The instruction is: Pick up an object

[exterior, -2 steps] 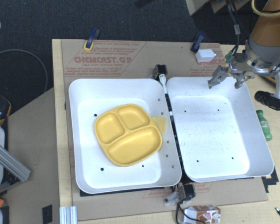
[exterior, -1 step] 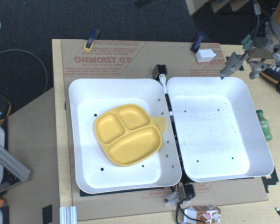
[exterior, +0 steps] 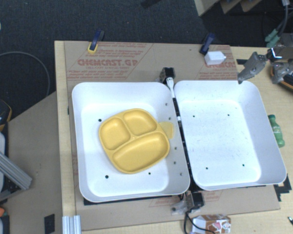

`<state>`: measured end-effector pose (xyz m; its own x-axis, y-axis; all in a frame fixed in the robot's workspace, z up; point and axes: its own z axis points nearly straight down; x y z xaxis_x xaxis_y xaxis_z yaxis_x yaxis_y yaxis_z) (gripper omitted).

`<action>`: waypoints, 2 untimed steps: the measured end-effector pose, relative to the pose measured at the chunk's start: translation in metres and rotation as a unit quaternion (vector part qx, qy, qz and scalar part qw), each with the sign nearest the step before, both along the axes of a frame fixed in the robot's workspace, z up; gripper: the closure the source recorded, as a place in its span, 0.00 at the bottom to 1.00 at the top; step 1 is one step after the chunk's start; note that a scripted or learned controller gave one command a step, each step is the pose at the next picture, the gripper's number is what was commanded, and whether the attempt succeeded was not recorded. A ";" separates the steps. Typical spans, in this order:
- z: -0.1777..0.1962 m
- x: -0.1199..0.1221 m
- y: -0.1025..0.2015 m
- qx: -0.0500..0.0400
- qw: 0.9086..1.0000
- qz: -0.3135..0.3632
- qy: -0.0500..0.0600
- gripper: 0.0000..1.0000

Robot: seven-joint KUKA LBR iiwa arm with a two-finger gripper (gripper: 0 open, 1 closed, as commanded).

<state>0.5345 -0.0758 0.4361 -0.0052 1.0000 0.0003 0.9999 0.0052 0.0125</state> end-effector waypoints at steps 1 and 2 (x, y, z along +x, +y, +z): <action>0.072 -0.027 0.061 0.001 1.000 0.002 0.000 0.00; 0.102 -0.056 0.116 0.001 1.000 0.001 0.002 0.00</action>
